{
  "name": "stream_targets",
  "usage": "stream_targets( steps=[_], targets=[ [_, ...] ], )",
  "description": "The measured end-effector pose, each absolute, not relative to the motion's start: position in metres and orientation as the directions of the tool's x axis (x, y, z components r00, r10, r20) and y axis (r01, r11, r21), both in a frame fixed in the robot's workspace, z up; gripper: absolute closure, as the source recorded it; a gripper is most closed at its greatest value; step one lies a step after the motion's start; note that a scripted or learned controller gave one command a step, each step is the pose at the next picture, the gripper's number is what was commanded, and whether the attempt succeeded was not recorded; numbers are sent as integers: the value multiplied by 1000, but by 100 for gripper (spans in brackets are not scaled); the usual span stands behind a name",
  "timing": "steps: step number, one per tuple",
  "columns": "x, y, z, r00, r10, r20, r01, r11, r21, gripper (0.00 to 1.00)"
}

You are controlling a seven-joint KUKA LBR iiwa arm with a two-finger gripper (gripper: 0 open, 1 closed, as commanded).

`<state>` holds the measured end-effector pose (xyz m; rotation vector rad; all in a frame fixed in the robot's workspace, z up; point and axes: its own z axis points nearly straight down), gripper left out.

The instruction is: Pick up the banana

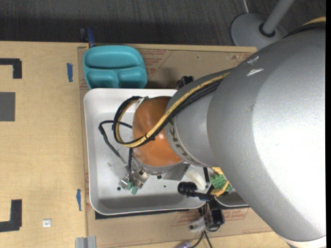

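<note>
1 yellow patch (223,183) with green beside it shows at the arm's (269,138) lower edge, well to the right of the fingers (132,183). Whether it is the banana, and which way its long axis runs, cannot be told. The fingers hang low over the floor of the left white bin (98,138), near its front wall; whether they are apart or together cannot be told. Just above them sits the orange band (152,133), with black and yellow cables (111,133) looping to its left. Beyond the bin's far wall, a teal tray (115,66) rests on the table (41,138).
</note>
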<state>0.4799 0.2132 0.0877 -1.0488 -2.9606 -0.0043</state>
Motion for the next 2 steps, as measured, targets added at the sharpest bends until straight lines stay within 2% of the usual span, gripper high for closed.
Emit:
stream_targets(
  steps=[2],
  targets=[
    [481,214,107,-776,631,0,631,776,7,100]
  ],
)
